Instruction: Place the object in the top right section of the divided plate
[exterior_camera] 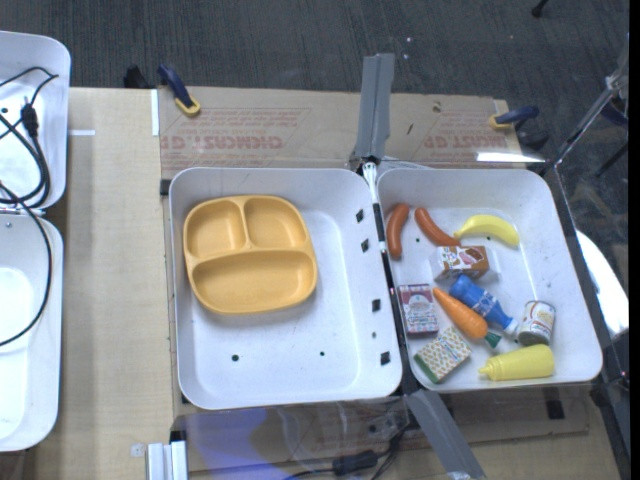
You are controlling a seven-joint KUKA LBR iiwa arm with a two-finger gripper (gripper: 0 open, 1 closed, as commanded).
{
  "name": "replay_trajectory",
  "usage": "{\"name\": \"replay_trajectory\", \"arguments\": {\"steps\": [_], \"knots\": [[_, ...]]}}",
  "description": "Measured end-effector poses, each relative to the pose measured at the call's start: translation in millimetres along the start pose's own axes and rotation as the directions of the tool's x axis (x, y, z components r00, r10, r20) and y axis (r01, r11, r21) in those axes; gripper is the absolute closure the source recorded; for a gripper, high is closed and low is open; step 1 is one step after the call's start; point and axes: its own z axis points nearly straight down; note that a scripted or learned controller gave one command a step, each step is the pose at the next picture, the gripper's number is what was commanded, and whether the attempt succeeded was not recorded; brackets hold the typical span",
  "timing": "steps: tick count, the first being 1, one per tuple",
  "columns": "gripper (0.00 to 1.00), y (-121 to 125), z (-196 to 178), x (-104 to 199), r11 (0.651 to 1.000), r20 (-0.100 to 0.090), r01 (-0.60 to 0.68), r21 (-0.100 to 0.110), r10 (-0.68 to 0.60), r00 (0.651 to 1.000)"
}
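Note:
A yellow divided plate [250,254] lies in the left bin [280,368], toward its upper left. It has two small sections along the top and one long section below; all three hold nothing. The right bin [570,268] holds several toy foods: two sausages [398,230] [436,227], a yellow banana [487,230], a carrot [460,311], a blue bottle [480,303], a small can [537,322], a yellow mustard bottle [518,364], a red box [417,308] and a green-edged packet [443,354].
A grey divider post [375,108] rises behind the seam between the bins. Clamps [178,89] [514,117] hold cardboard at the back. White trays with black cables [25,148] sit at far left.

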Motion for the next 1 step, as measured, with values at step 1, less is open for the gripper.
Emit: {"name": "replay_trajectory", "arguments": {"steps": [1], "knots": [[1.0,0.0,0.0,1.1,0.998,-0.001,-0.069,0.0,0.069,0.998]]}}
